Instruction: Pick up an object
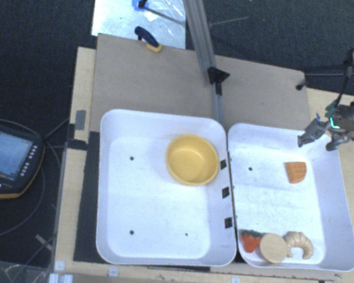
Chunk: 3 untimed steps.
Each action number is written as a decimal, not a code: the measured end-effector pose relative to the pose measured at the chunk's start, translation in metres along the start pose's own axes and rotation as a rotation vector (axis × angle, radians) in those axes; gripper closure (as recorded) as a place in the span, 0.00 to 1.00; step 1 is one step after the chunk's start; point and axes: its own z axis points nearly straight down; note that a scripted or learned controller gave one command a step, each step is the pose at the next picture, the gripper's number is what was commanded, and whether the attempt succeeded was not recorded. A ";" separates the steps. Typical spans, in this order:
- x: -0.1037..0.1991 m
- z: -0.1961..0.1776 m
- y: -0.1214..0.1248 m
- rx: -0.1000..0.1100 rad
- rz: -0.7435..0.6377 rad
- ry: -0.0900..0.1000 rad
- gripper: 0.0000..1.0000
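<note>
My gripper (322, 138) hangs open above the far right corner of the right bin (265, 140), with nothing between its fingers. Just below and left of it, an orange wedge (295, 172) lies on the bin floor. At the bin's near edge sit a red strawberry-like piece (250, 241), a round tan disc (274, 248) and a pale croissant-shaped piece (300, 244), close together. A yellow bowl (192, 159) stands upright in the far right part of the left bin (124, 189).
A grey pole (202, 33) slants across the brown board behind the bins. A teach pendant (1, 159) lies on the dark floor at the left. Black clips (225, 191) sit along the seam between the bins.
</note>
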 end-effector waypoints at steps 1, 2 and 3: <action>0.000 0.000 0.000 0.000 0.000 0.000 0.00; 0.007 0.044 -0.001 0.003 0.000 0.001 0.00; 0.010 0.101 0.006 0.005 -0.001 0.001 0.00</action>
